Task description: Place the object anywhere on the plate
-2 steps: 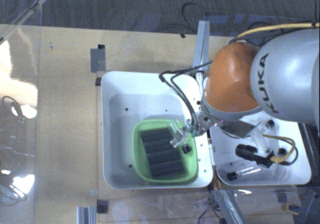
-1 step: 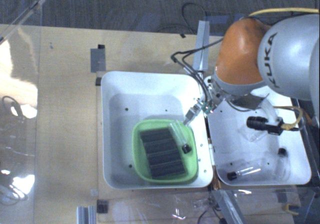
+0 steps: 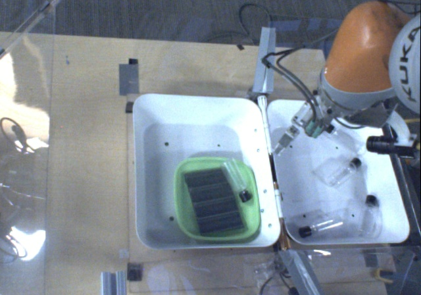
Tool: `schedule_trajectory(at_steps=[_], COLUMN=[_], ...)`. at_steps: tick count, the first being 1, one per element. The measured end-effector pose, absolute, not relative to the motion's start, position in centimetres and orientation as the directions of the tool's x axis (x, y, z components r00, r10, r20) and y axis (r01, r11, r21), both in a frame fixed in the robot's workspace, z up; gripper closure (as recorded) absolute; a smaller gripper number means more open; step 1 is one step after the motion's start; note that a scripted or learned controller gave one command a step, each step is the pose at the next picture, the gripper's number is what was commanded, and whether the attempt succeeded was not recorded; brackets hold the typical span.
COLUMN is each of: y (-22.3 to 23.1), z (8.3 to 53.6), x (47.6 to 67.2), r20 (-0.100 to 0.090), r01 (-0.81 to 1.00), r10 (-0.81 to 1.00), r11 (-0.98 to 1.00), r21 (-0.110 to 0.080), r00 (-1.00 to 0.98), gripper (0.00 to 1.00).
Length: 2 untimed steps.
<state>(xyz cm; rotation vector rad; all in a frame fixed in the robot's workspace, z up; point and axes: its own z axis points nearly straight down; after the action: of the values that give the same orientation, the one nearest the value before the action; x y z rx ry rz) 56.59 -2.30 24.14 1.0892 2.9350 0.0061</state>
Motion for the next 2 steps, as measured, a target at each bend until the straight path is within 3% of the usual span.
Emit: schedule_trajectory(at_steps=[1,2], y=[-2.2,0.5], z=[25.4,25.5], x=[56.8,55.5], r20=[-0.016,-0.009], r01=[0.650,0.429], r10=[0.650,0.429], r11=[0.760,0.903], r21=[0.015,0.006], r00=[-0.759,-0.903], gripper=[1.00,1.00])
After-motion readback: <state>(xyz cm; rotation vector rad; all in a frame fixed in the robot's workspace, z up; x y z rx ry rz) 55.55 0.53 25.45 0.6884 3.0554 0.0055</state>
